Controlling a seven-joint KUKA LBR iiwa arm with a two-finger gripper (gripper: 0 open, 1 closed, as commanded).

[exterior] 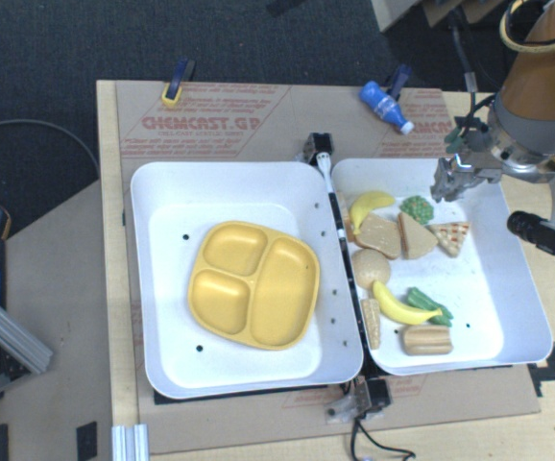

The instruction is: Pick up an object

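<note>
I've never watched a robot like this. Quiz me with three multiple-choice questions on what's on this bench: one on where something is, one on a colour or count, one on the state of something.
1. Where does the yellow divided tray lie?
A. In the left bin
B. In the right bin
C. On the cardboard outside the bins

2. How many compartments does that tray have?
A. Two
B. Three
C. Five

3. Where is the gripper now?
A. Over the left bin
B. Over the far part of the right bin, near the toy broccoli
C. Resting on the toy banana

Answers:
1 A: the tray sits in the middle of the left bin.
2 B: two small wells on its left, one long well on its right.
3 B: it shows just right of the broccoli, far from the banana.
</note>
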